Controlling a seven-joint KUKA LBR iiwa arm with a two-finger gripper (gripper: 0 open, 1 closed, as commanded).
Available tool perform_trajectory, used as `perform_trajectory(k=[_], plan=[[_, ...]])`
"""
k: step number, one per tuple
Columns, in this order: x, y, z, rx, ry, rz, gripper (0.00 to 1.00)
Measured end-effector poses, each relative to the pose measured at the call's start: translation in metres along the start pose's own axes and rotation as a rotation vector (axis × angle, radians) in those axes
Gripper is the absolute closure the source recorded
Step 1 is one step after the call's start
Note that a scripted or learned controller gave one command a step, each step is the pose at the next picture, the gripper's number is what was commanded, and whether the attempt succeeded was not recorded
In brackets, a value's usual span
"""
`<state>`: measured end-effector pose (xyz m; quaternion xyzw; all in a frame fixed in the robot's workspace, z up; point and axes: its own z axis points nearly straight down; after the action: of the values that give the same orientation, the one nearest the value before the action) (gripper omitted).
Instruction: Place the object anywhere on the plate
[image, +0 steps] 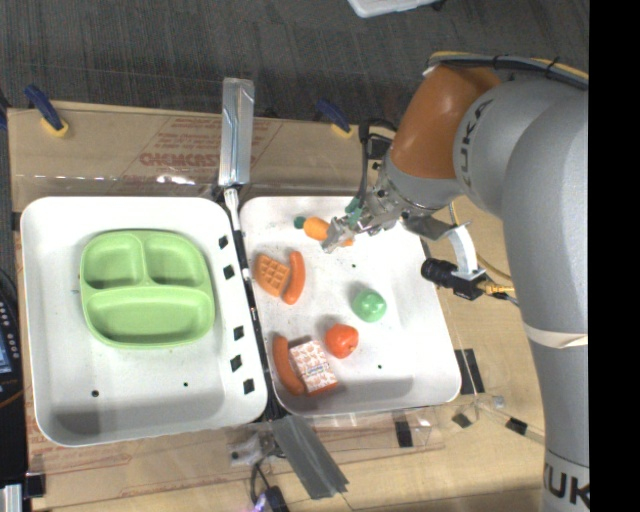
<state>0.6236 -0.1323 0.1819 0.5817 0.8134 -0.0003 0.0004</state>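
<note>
On the tabletop (120, 150), which is lined with brown cardboard, the left bin (50, 300) holds a green plate (147, 287) with three sections, two small ones along the top and one long one below; nothing lies on the plate. Just beside it, past the raised divider where the two rims meet, the right bin (420, 340) carries the loose toys. Nearest the divider a waffle (269, 271) lies touching a sausage (294, 277), which stands nearly upright in the view, tilted a little. Lower down, a second sausage (286, 364) lies along the bin's left wall, partly covered by a small box (314, 366) with a red and white pattern whose print is too small to read. A tomato (341, 340) sits just beside the box, and a green ball (369, 304) rests apart near the bin's middle. At the top of this bin lies a carrot (318, 228), its long axis running roughly left to right, green leafy end pointing left and orange body to the right. Its right end disappears under the hand (345, 231), which is down on it; whether the hand is open, closed or gripping the carrot cannot be told, because the wrist hides that part. The grey arm (530, 150) is cut off at the right.
</note>
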Motion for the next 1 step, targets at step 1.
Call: perform_trajectory(k=[1], plan=[[0.1039, -0.0033, -0.0337, 0.002, 0.002, -0.177, 1.00]])
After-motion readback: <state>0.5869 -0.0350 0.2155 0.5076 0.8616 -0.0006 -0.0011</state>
